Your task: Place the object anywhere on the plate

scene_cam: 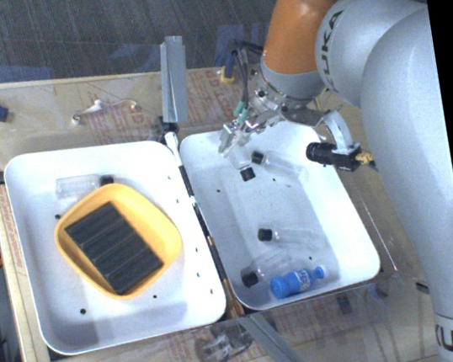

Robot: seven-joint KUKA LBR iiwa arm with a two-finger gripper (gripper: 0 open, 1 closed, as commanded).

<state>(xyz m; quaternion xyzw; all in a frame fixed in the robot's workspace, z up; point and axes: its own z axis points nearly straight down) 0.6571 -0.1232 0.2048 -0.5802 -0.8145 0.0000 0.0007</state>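
my claw [236, 136] hovers over the right bin's [350, 233] far rim; grip state indeterminate. candidate objects, small clear vials [258, 162], lie below it. yellow plate [116, 236] sits in the left bin. recommend a centred, square descent.

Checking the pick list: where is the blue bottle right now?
In the camera view, the blue bottle lies on its side in the right bin, near its front edge, beside a clear bottle with a black cap.
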